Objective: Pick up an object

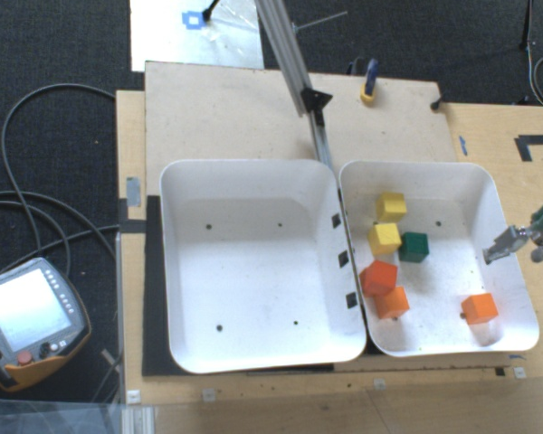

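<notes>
Camera view, from 9 o'clock across to 3 o'clock: a teach pendant lies on the dark floor beside the counter. The left bin sits next, its white floor bare. The right bin touches it and holds six small blocks. Two yellow blocks lie toward 12 o'clock of the cluster, a dark green block just beside the lower yellow one at its 3 o'clock. A red block touches an orange block at its 5 o'clock, both close to the bin's left wall. Another orange block lies apart toward 5 o'clock, near the right wall, with open floor between it and the cluster. The tool hangs over the right rim at 3 o'clock, clear of every block; whether it is released or clenched I cannot tell.
</notes>
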Controlling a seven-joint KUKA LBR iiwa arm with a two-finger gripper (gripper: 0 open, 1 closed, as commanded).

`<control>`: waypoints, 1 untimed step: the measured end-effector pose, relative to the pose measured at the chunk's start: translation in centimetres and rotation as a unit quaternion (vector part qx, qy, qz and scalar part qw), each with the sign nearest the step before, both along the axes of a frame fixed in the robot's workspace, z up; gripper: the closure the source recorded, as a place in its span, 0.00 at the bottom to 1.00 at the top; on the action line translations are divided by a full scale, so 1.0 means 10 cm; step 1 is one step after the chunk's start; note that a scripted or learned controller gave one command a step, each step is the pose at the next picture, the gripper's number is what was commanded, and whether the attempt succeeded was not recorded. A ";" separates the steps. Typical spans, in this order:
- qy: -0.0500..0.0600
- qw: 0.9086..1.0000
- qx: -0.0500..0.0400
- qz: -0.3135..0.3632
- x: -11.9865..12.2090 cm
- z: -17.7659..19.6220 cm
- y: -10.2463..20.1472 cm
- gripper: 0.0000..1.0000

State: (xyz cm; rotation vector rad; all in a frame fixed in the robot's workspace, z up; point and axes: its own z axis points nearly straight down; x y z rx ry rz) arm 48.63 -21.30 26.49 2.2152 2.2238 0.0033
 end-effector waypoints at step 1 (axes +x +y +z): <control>0.002 1.000 0.000 0.002 0.60 -0.73 0.00 0.00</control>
